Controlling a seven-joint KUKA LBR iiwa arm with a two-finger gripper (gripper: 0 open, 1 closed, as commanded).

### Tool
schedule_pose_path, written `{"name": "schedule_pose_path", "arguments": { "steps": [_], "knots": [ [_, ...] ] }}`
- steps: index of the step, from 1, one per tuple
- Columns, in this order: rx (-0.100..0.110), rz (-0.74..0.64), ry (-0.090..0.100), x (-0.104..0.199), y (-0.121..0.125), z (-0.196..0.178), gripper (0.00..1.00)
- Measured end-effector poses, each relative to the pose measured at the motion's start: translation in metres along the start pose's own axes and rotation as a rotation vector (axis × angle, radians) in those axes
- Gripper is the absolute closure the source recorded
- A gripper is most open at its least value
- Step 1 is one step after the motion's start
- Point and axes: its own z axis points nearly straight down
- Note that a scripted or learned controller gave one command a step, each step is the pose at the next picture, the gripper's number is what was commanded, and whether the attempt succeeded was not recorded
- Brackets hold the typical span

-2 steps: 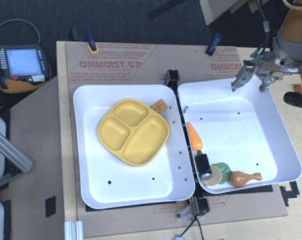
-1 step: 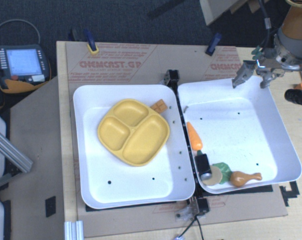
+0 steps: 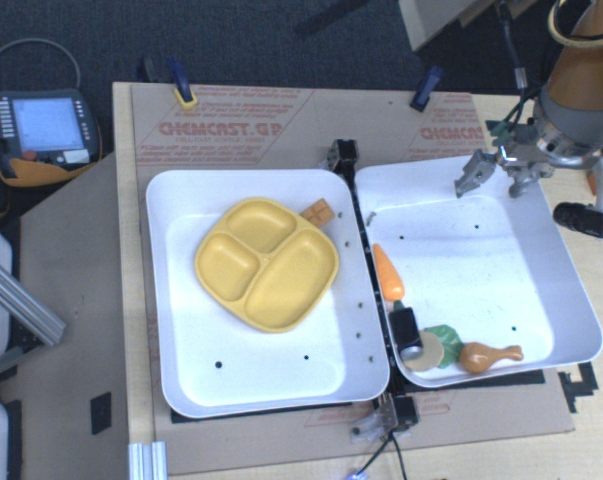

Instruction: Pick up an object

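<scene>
While a carrot lies by the right bin's left wall, the gripper hangs over its far edge, jaws spread wide and holding nothing

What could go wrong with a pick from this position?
1. The carrot, black block and drumstick hug the right bin's wall and corner, so a finger may hit the rim.
2. Near-corner items touch, so two may lift or scatter.
3. The tool is far from them.
</scene>
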Motion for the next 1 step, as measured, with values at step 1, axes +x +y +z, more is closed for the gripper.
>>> {"name": "schedule_pose_path", "arguments": {
  "steps": [1],
  "knots": [
    [0.002,-0.002,0.001,0.0092,-0.0032,0.0588,0.00]
  ]
}}
